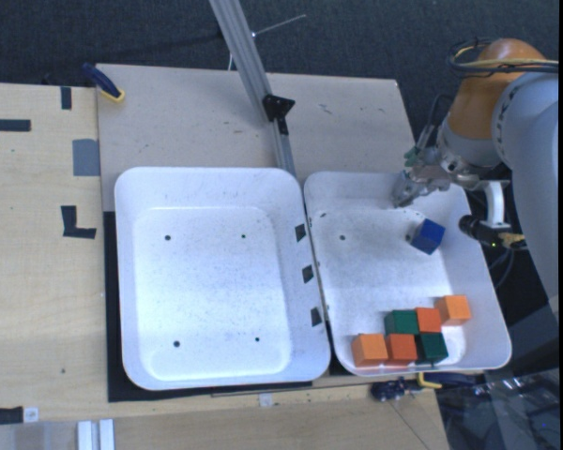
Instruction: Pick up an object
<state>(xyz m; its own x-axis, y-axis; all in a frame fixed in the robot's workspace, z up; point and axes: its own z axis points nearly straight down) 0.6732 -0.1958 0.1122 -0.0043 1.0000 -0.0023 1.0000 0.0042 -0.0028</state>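
Honestly, your easiest grab is the blue block [427,236], sitting alone in the right bin [357,251] just below the gripper [408,191]. It looks light, rigid, maybe slick; pinch two flat opposite faces.

I see a blue cube [427,235] lying tilted in the right bin [357,251], towards its far right side, apart from the rest. Along the near edge sits a cluster of blocks: orange blocks [370,348] and green blocks [403,322] touching one another, with one orange cube [455,307] at the right end.
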